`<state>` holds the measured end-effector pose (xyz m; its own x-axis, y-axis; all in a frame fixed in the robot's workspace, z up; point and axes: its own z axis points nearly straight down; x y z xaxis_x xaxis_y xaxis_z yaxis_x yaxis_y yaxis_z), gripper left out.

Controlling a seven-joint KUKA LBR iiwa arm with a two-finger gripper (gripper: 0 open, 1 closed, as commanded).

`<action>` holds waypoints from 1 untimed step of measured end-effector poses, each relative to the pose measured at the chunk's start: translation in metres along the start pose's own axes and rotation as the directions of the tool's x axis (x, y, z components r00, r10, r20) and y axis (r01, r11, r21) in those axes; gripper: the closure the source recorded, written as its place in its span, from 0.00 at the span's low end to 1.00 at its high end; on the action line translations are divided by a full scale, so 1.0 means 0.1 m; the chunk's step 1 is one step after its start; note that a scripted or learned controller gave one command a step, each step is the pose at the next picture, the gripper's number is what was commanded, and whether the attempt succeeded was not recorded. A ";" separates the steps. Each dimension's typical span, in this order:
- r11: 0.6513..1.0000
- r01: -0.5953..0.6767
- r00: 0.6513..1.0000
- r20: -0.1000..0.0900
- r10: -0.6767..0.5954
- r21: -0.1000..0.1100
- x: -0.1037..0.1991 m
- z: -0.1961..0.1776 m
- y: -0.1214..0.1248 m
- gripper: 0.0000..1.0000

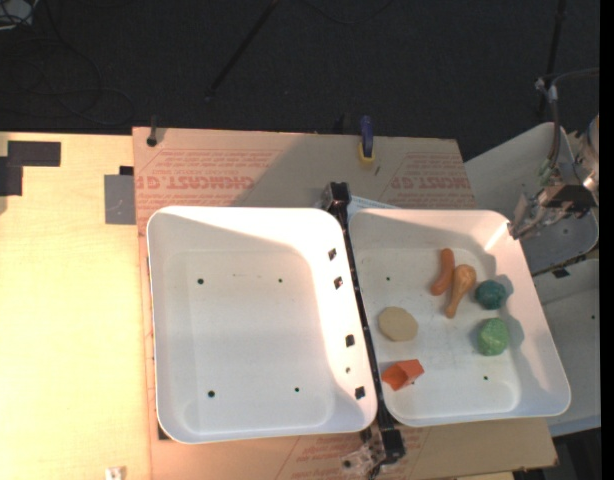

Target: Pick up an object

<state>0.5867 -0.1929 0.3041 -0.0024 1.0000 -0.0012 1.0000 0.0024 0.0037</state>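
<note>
Camera view, looking down at a slant on 2 white bins set side by side. Gripper (535,211) sits at the far right corner of the right bin (527,408), over its rim; whether the jaws are wide or narrow cannot be told. Nearest the jaws lie a dark green lump (491,293) and an orange carrot-like piece (444,270) touching a tan gourd-like piece (459,288). Farther from the jaws are a light green ball (492,336), a beige disc (397,324) and, farthest in this bin, a red-orange block (403,373). Beyond the black clips (349,340) joining the rims, well apart from the jaws, lies the left bin (177,408).
</note>
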 end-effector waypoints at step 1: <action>1.000 0.005 1.000 -0.003 -0.005 0.002 0.60 0.02 0.60 1.00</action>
